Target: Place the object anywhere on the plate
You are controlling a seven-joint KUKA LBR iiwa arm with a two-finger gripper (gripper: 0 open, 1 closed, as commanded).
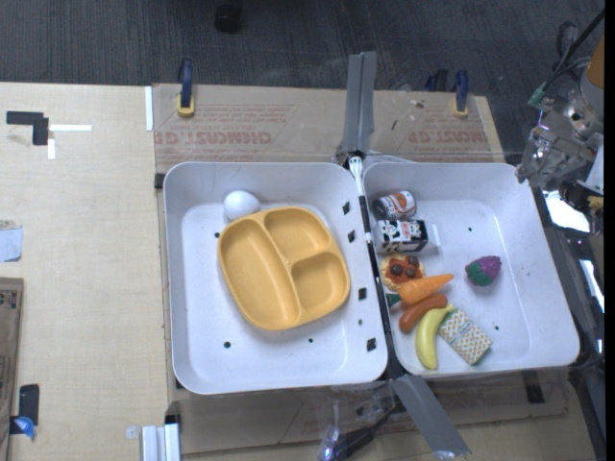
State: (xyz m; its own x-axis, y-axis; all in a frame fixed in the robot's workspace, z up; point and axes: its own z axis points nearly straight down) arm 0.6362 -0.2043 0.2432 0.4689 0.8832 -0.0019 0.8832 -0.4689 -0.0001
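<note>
A yellow divided plate [283,267] lies in the left bin [192,353], and nothing rests on it. A white ball [241,203] sits just beyond the plate's far left rim. The right bin [524,219] holds several toy foods: a small can [395,204], a cow-print carton [404,235], a pizza slice [402,270], a carrot [426,287], a sausage [423,313], a banana [426,339], a cracker packet [465,337] and purple grapes [483,270]. My gripper [546,159] hangs at the view's right edge, above the right bin's far right corner, away from all the objects.
A raised divider [370,267] separates the two bins. Clamps [184,99] hold the cardboard backing behind them. The wooden bench [77,257] extends to the left. Cables and arm hardware [577,94] crowd the right edge.
</note>
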